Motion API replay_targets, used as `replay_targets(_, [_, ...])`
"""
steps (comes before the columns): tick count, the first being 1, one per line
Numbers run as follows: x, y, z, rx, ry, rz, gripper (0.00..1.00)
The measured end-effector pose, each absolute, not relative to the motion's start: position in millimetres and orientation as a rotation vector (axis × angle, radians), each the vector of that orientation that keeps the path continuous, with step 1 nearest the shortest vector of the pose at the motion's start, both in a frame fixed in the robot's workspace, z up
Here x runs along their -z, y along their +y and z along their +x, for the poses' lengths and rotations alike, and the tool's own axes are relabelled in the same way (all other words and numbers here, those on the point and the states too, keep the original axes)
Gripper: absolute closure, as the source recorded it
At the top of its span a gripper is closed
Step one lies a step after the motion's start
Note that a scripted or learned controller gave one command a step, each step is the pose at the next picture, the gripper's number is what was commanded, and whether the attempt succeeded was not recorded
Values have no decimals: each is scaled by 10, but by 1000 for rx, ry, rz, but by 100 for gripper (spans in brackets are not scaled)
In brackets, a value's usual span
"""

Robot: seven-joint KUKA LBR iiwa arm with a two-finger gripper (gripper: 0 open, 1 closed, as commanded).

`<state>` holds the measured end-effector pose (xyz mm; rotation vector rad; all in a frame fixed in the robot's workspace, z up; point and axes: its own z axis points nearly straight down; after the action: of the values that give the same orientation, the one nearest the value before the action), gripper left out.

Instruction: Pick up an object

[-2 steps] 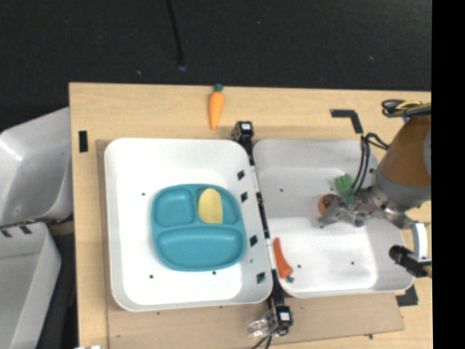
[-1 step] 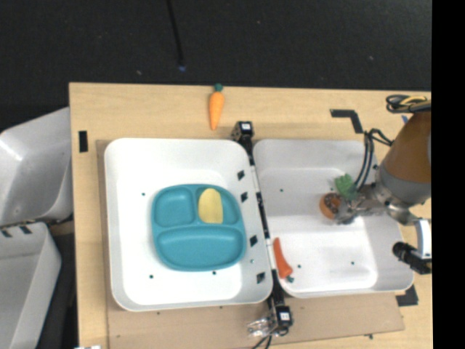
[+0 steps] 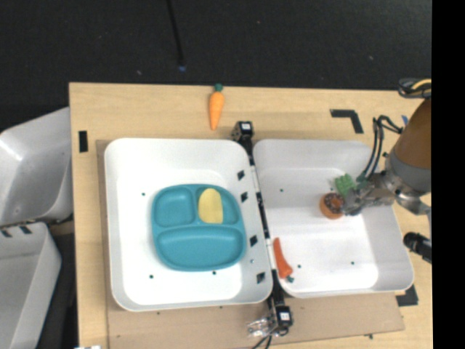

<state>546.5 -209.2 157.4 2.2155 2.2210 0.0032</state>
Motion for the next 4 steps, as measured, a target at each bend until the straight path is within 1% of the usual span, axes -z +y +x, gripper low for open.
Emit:
replay_targets(1, [-2037, -2180, 5475, -3, 2219, 2214, 100])
replay_targets(2, [-2663, -2263, 5476, -4, 2219, 2213, 100])
replay_targets(3, [-2559, -1816, 5434, 0, 2227, 2215, 100])
replay_targets(4, [-2573, -1263, 5540, -2, 2228, 2213, 100])
